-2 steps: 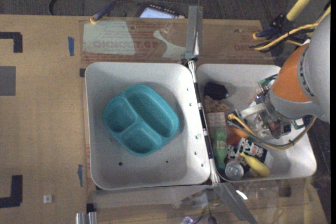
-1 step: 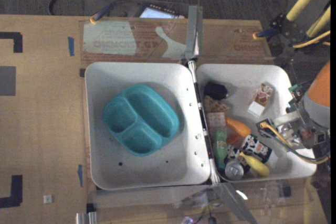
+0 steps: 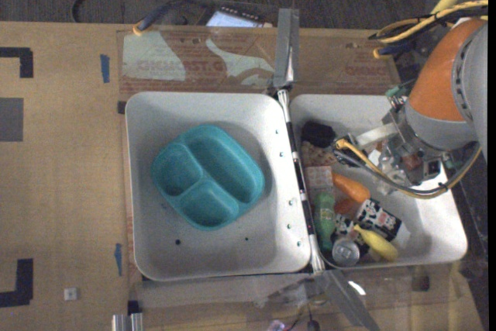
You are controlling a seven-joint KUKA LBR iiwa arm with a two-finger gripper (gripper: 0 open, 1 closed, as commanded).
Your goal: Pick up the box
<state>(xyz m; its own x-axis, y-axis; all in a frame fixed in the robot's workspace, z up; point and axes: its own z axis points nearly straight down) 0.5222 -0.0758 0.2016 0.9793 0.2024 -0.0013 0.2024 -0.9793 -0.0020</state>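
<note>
- Left bin (image 3: 147, 244), smooth white plastic, sat mid-frame and held a teal compartment tray (image 3: 207, 175) with rounded corners.
- Right bin (image 3: 449, 236), right of centre, held a cluttered pile along its left wall.
- Arm's gripper (image 3: 403, 163) hung over the right bin; jaw state could not be told.
- Box (image 3: 379, 218), small, black-and-white printed carton, lay in the pile, lower left of the gripper, apart.
- Yellow banana-shaped piece (image 3: 377, 243) lay against it.

A grey arm with an orange band (image 3: 443, 89) reaches from the right over the right white bin (image 3: 442, 240), which holds a black-and-white printed box (image 3: 379, 218), a yellow banana (image 3: 377, 243), a green bottle (image 3: 325, 215) and a small can (image 3: 345, 253). A teal divided plastic tray (image 3: 207, 175) lies in the left white bin (image 3: 147, 128).
</note>
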